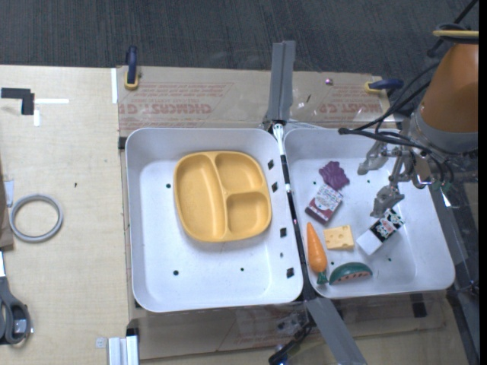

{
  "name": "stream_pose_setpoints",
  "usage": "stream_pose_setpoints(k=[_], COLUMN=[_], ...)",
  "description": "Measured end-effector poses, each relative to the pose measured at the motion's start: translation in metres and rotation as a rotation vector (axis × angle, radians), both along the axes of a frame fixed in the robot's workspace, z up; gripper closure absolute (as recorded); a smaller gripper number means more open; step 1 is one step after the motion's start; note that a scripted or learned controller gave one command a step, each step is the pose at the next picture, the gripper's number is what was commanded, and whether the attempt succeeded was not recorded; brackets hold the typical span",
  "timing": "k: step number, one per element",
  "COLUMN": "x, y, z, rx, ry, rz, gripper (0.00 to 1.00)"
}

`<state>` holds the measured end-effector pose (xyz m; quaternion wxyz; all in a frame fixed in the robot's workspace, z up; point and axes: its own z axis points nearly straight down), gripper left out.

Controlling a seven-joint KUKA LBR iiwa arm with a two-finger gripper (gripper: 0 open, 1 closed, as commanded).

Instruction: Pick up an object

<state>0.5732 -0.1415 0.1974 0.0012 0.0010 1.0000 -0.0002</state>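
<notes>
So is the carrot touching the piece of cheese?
Apart. The camera view shows a thin strip of white bin floor between the carrot and the cheese; the carrot lies by the bin's left wall, the cheese just to its right.

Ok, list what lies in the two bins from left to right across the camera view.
yellow divided plate → carrot → purple grapes → black-and-white block, with the hand just above it.

Divided plate (223,196) in left bin (152,280); carrot (316,249), cheese (339,238), grapes (333,175) in right bin (426,276).
</notes>
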Motion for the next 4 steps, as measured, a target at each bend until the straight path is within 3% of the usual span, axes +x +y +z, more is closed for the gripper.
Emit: stream_pose_setpoints(k=[1,2,3,4], x=[-0.039,0.009,0.01,0.079], y=[0.021,0.045,0.039,0.016], z=[-0.106,-0.106,-0.098,-0.069], rx=[0.0,0.0,0.0,0.001], ry=[0.002,0.0,0.0,-0.002], rz=[-0.468,-0.814,-0.722,-0.997], gripper=[0.0,0.0,0.0,0.0])
